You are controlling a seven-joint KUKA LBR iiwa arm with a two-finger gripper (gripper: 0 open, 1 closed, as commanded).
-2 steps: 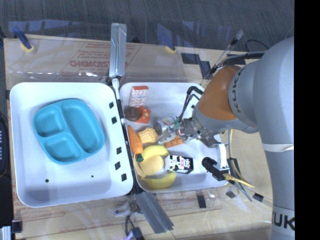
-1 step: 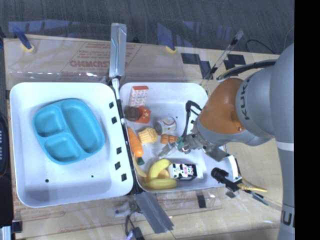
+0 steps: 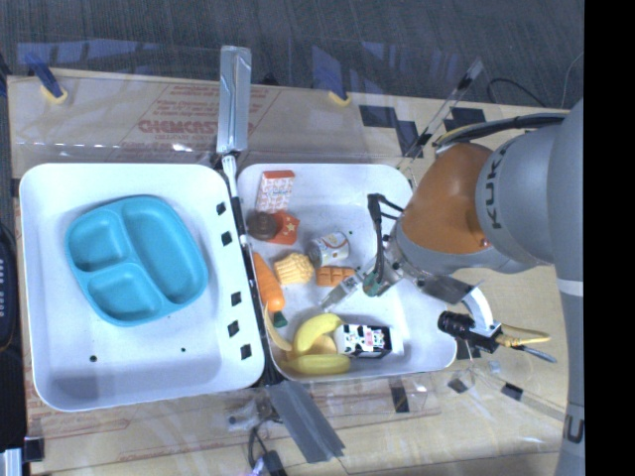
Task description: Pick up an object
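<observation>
Camera view looks down on a tabletop (image 3: 119,107) carrying two white bins: the left bin (image 3: 40,296) holds a blue divided plate (image 3: 137,258), and the right bin (image 3: 422,350) is crowded with toy food. The arm (image 3: 496,206) reaches in from the right, and its end effector (image 3: 359,284) hangs low over the middle of the right bin, just beside an orange waffle-like piece (image 3: 334,276) and a small grey can (image 3: 327,249); whether it is open or closed I cannot tell, and nothing is visibly between its tips. Candidates for picking lie close together: a corn cob (image 3: 292,268), a carrot (image 3: 268,284), a banana (image 3: 319,331), a black-and-white carton (image 3: 365,340), a brown round item (image 3: 264,225) and an orange-topped box (image 3: 277,189). The main risk, as I judge it, is the clutter: a descent here could land on the edge of the waffle piece or the can and nudge it away rather than enclose it, or pinch two neighbours at once so that both slip on the lift. The can looks likely to roll if struck off-centre. Things lying against the bin wall, such as the carrot and banana, leave little room for a tip on the wall side.
</observation>
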